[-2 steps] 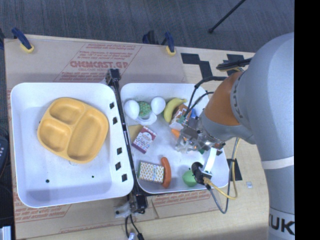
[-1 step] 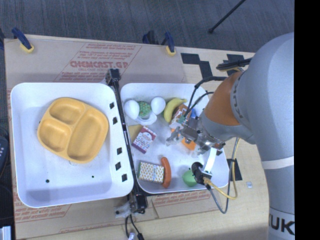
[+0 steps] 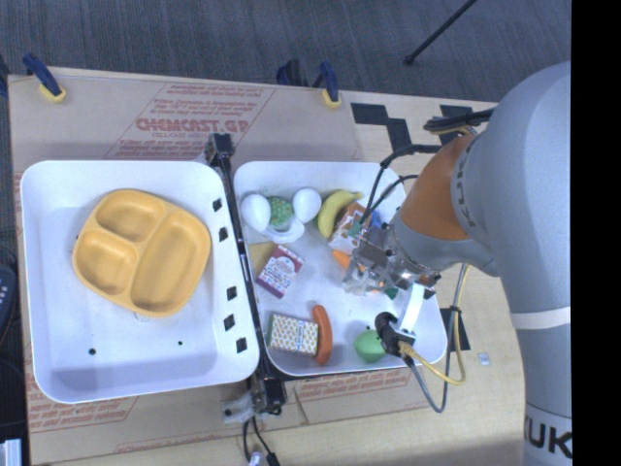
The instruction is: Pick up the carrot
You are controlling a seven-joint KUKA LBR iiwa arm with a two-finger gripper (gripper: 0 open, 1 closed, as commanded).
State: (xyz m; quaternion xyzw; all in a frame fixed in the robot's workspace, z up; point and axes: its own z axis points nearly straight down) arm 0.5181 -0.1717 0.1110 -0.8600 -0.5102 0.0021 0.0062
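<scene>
A small orange piece that looks like the carrot [image 3: 341, 257] lies in the right bin [image 3: 291, 175], mostly covered by the gripper. The gripper [image 3: 365, 272] hangs low over the middle right of that bin, directly against the carrot's right side. The grey arm with its orange band [image 3: 437, 197] reaches in from the right and hides the bin's right wall. I cannot make out whether anything sits between the fingers.
The right bin also holds two white eggs [image 3: 255, 210], a green item [image 3: 281, 212], a banana [image 3: 335, 212], a red packet [image 3: 279, 270], a checkered box [image 3: 293, 334], an orange-red sausage [image 3: 323, 333] and a green fruit [image 3: 369, 346]. A yellow divided plate [image 3: 142, 250] lies in the left bin [image 3: 49, 357].
</scene>
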